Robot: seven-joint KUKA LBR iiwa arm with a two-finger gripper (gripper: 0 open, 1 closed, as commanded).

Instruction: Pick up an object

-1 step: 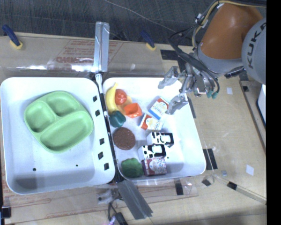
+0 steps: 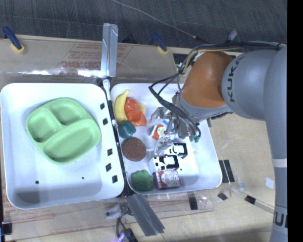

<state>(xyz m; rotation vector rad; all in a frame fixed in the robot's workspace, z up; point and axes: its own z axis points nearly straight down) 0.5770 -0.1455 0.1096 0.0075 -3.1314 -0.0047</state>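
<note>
My gripper [image 2: 165, 131] is low inside the right bin [image 2: 208, 158], near its middle, below the orange wrist band. A small red, white and blue item [image 2: 158, 130] lies right at the gripper's left side. Along the bin's left side are a yellow banana [image 2: 121, 105], an orange-red piece [image 2: 135, 112], a teal piece [image 2: 126, 129], a brown disc [image 2: 134, 148] and a green lump [image 2: 141, 180]. Just below the gripper there is a black-and-white item [image 2: 167, 161], and a dark red can [image 2: 167, 178] lies on its side at the front.
The left bin [image 2: 20, 185] bears a light green divided plate [image 2: 64, 130]. A metal bar [image 2: 109, 49] stands at the back between the bins. Cables [image 2: 164, 84] loop from the wrist over the right bin's back. The arm's grey body [image 2: 257, 84] covers the right.
</note>
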